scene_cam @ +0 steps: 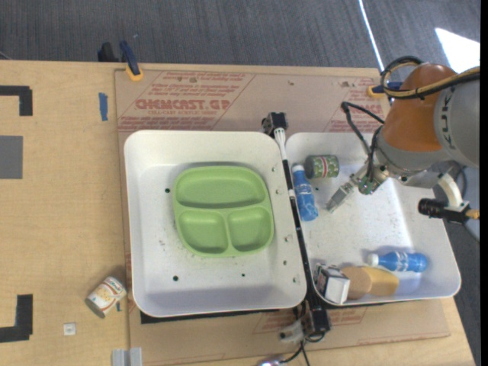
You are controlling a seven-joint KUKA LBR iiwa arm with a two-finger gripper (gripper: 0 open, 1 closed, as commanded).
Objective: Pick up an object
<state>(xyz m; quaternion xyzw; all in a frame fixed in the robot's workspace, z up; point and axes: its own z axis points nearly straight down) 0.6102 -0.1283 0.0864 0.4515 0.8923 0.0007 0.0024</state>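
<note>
Cardboard lay under both bins. A small carton [105,295] sat on the bench, left of the left bin [145,204], which held a green divided plate [224,209]. In the right bin [427,227] lay a blue tube [304,194], a green can [322,166], a tan bottle [358,281] and a blue bottle [401,261]. The gripper [340,197] hovered just beside the can, touching nothing; whether its fingers were spread could not be told.

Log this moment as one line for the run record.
arm: over right bin | gripper: above bin floor, nothing seen held | nearest: blue bottle, green can | left bin: green divided plate | pick: not yet done
</note>
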